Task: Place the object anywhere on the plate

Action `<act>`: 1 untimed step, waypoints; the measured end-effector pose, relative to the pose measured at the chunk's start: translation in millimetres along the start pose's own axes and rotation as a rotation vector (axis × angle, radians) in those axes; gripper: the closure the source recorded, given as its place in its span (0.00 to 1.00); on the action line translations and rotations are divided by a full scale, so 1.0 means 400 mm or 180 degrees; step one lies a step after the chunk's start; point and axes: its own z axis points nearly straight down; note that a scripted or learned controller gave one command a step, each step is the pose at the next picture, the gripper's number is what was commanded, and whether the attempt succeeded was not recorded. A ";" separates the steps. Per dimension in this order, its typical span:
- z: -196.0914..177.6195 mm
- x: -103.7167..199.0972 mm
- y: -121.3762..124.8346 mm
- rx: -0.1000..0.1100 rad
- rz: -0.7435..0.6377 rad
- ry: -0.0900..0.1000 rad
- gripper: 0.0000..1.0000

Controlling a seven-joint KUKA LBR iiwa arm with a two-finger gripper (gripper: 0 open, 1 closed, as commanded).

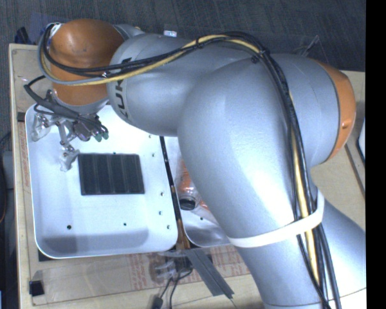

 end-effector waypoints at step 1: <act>0.000 0.000 0.000 0.0000 0.0000 0.0000 0.00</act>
